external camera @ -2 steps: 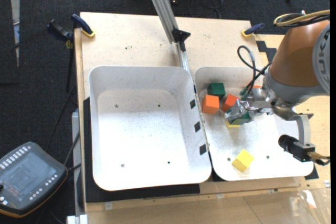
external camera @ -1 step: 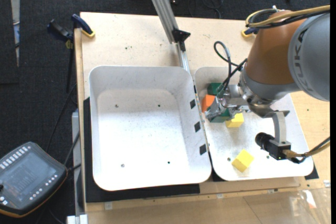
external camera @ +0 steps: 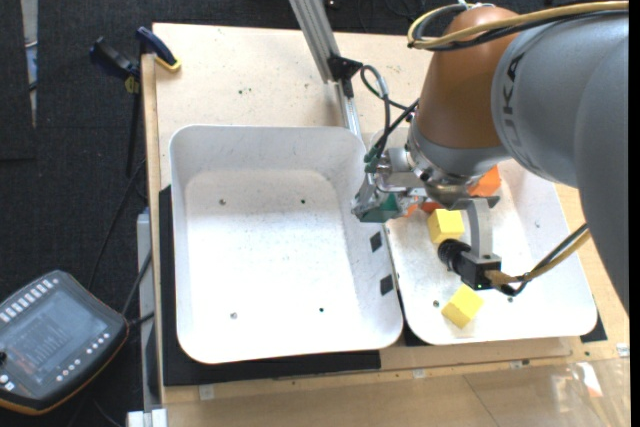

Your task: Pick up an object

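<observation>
Camera view: the grey KUKA arm with its orange wrist band (external camera: 470, 75) reaches in from the right and covers the upper part of the right-hand shallow white plastic bin (external camera: 560, 310). The two-finger gripper (external camera: 385, 200) sits low at that bin's upper left corner, just beside the wall shared with the left-hand white bin (external camera: 200, 315); something small and green shows at its tip, but whether the gripper is open or closed, or has anything in hold, cannot be told from here. Candidate objects all lie in the right bin: a small yellow block (external camera: 446, 224) near the centre of the frame's right half, just below the wrist; a second yellow cube-like block (external camera: 462, 307) lower down, well clear of the arm; and an orange piece (external camera: 485, 181) mostly hidden under the wrist. The blocks look rigid, matte and light, probably foam or plastic with flat faces, so not fragile and unlikely to slip. Best grasp, in my judgement: the lower yellow block, across two opposite flat sides, since it stands apart from walls and neighbours.
</observation>
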{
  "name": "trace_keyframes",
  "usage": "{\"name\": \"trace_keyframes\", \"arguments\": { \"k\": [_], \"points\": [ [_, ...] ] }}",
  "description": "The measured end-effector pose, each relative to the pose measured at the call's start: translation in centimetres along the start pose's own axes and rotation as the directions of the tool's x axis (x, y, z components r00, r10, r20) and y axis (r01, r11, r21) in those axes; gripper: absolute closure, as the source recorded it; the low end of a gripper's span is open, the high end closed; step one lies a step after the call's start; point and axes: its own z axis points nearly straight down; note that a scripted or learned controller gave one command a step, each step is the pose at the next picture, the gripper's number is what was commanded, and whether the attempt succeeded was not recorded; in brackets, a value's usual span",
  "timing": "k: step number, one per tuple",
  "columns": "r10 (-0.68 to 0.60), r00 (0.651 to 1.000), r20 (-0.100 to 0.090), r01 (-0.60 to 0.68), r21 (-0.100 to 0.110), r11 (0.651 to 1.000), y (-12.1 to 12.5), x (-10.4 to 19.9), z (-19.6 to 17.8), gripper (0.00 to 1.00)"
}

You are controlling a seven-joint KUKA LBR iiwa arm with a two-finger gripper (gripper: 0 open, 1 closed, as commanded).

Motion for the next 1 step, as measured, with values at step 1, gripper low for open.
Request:
{"name": "trace_keyframes", "arguments": {
  "k": [1],
  "points": [
    [0.001,1.0,0.0,-0.001,-0.001,1.0,1.43,4.77,-1.17,1.0]
  ]
}}
